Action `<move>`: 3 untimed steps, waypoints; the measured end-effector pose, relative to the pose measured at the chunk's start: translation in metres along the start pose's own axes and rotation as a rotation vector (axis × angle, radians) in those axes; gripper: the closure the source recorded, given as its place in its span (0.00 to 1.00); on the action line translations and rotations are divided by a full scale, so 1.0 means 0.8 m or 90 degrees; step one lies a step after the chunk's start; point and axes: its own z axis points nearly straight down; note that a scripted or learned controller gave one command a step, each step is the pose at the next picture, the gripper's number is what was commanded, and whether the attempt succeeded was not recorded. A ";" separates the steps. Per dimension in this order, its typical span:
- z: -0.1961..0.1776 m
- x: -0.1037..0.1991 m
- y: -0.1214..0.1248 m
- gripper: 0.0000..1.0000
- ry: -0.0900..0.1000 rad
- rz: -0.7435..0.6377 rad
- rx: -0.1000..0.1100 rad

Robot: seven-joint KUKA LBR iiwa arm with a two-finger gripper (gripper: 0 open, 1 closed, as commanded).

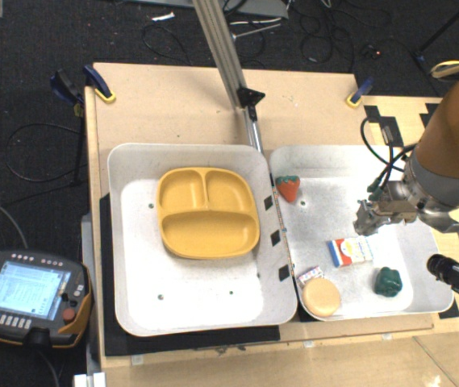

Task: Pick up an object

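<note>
In the camera view, a tan table (173,107) carries two shallow white bins side by side. The left bin (132,240) holds a yellow divided plate (208,213), lying flat toward the far half of the bin, with two small compartments on its far side and one long compartment on its near side. The right bin (326,164) holds four small things: a red strawberry with a green cap (289,187) in the far left corner, close to the wall shared with the left bin; a small white, red and blue box (350,251) lying flat near the middle; a dark green lump (388,280) to the right of and nearer than the box; and a round tan bun-like piece (322,297) in the near left corner, with a small wrapped item just touching its far edge. The arm reaches in from the right, its orange band high at the right edge and grey wrist below it. The hand (372,216) hangs above the right bin, just beyond the far right of the box and apart from it. Whether the hand is open or closed cannot be told, and nothing is seen gripped in it. A teach pendant (27,293) lies on the dark floor to the left of the table.
</note>
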 end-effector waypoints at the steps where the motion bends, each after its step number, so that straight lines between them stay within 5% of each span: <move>1: 0.002 0.054 0.000 1.00 0.002 -0.003 0.004; 3: 0.005 0.183 -0.004 1.00 0.002 -0.004 0.003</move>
